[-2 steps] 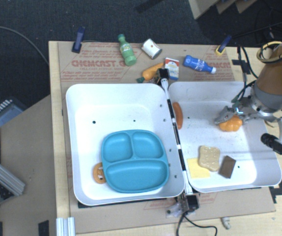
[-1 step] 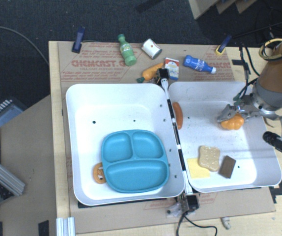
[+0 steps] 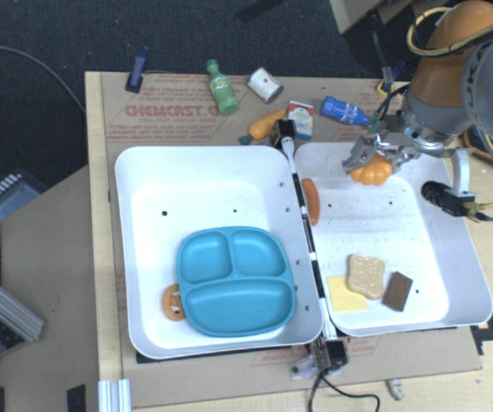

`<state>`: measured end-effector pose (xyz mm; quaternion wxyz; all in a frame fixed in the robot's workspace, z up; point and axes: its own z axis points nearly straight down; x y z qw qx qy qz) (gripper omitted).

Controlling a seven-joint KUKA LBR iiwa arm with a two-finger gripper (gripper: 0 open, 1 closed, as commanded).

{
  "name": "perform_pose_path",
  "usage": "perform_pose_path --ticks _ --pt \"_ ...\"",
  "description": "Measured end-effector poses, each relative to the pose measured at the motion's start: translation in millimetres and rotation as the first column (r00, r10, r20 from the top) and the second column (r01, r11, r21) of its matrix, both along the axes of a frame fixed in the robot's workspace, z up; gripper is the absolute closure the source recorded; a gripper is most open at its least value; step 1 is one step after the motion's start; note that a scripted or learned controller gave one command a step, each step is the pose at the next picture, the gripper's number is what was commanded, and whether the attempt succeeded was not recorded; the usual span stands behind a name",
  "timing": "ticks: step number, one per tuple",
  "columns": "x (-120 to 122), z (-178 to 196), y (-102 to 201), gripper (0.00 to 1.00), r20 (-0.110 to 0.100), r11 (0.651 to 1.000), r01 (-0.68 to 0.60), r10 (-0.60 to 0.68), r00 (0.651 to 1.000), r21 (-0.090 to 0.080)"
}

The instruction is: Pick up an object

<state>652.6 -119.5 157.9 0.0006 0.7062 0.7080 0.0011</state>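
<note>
The grey arm with its orange band (image 3: 453, 50) reaches over the right shallow white bin (image 3: 453, 256). Its two-finger gripper (image 3: 374, 163) is clamped on a small rounded orange object (image 3: 372, 174), held at that bin's far end.

You've got a small orange fruit-like obj (image 3: 372, 173), round and glossy, sitting between the end effector (image 3: 375, 154) fingers, which close on it from above. It's over the right bin (image 3: 453, 256), near that bin's far edge, well apart from the cracker (image 3: 366, 275), yellow cheese slice (image 3: 341, 294) and brown square (image 3: 398, 290) at the bin's near side.
</note>
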Motion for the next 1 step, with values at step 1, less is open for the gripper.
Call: perform_pose_path --ticks 1 --pt "-70.2 52.1 48.9 1.0 -0.004 1.0 0.001 -0.001 1.0 0.001"
